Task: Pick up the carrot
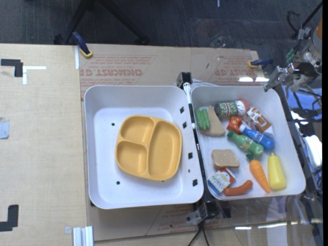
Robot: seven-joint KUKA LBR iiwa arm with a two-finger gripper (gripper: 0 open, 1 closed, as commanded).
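carrot point(259, 175) lies low in the right bin point(291, 137), tip toward the front wall, touching the yellow bottle point(277, 172), sausage point(239, 188) just beside. i'd guess light, stiff, slick plastic; grab mid-body across the width. end effector point(287, 72) at top right, blurry, can't tell its state.

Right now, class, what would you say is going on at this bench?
A robot arm is set to pick up the carrot, but nothing is in hand yet. Its end effector sits above the right bin's far right corner. The carrot lies among toy foods near that bin's front, between a yellow bottle and a slice of bread. A yellow divided plate sits in the left bin.
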